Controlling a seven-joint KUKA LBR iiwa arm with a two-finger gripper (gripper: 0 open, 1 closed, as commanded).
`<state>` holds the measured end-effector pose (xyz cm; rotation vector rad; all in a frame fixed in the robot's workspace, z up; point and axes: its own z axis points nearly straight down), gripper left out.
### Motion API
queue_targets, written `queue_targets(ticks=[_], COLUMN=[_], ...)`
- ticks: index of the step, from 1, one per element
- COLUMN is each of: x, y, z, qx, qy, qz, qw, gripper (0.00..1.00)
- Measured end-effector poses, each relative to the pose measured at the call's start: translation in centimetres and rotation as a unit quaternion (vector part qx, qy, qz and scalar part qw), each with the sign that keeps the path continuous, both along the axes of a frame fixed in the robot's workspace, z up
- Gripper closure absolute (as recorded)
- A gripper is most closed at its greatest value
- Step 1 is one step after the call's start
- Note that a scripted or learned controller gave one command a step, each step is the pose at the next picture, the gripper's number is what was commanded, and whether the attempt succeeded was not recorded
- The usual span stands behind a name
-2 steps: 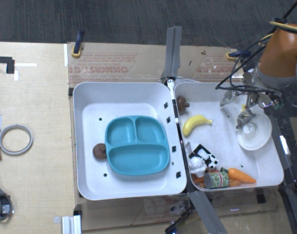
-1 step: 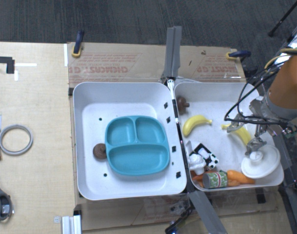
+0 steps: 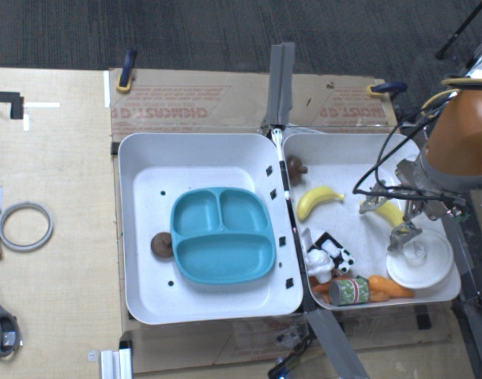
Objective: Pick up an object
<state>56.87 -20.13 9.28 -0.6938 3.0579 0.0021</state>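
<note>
My gripper (image 3: 387, 220) hangs over the right bin (image 3: 359, 150), its metal fingers (image 3: 370, 205) spread open. A small yellow object (image 3: 391, 212) lies on the bin floor between and beneath them, and I cannot tell if they touch it. A yellow banana (image 3: 318, 200) lies to the gripper's left. A white round dish (image 3: 419, 262) sits just below the gripper. Along the bin's front edge are a black-and-white toy (image 3: 329, 257), a green can (image 3: 349, 290) and an orange carrot (image 3: 387, 287). A small brown item (image 3: 295, 167) rests at the bin's back left.
The left bin (image 3: 142, 164) holds a blue divided plate (image 3: 223, 234) and a brown round piece (image 3: 161, 245). A grey tape ring (image 3: 22, 225) and scissors (image 3: 2, 332) lie on the bench at the left. Black cables (image 3: 395, 144) trail from the arm.
</note>
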Motion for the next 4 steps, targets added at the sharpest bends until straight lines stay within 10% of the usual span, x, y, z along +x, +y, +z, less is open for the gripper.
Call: queue_targets(ticks=[1, 2, 3, 4], x=[0.2, 0.9, -2.4, -2.3], y=[0.1, 0.5, -1.2, -1.3], z=[1.0, 12.2, 0.9, 1.1], qx=[0.0000, -0.0004, -0.0007, -0.0030], qy=[-0.002, 0.000, -0.008, -0.010], qz=[0.001, -0.068, 0.075, 0.075], qw=[1.0000, 0.9977, 0.9972, 0.9971], gripper=[1.00, 1.00, 1.00, 0.00])
